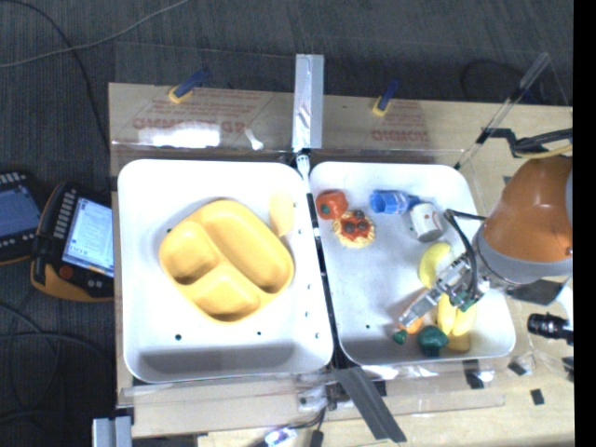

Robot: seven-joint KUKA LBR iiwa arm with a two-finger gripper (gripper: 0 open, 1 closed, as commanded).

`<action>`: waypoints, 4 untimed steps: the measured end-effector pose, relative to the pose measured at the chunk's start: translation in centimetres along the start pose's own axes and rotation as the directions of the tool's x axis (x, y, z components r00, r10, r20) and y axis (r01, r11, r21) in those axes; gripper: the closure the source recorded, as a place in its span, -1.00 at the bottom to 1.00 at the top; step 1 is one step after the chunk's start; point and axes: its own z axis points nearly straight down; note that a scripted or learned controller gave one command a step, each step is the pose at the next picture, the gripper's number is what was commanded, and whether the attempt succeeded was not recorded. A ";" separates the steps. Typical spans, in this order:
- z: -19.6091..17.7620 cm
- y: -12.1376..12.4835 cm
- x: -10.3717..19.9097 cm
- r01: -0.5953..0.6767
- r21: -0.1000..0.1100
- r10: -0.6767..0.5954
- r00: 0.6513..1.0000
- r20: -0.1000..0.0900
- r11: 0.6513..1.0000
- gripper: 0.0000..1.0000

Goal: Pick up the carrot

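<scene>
The two-finger metal claw (416,313) is down over the small orange carrot (411,323) at the right bin's front; we cannot tell its state. The carrot's long axis runs diagonally under it.

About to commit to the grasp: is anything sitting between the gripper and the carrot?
Nothing visible does. The gripper is already down at the carrot near the front of the right bin. Close neighbours crowd it, though: a banana to its right and a dark green piece just in front.
</scene>
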 end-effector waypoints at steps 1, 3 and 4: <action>2.8 1.4 1.4 -0.251 -0.005 0.251 0.968 0.003 0.968 -1.00; 2.7 3.1 3.2 -0.141 -0.009 0.141 0.990 0.013 0.990 -1.00; 2.8 1.1 0.6 -0.520 -0.012 0.520 0.854 -0.001 0.854 -1.00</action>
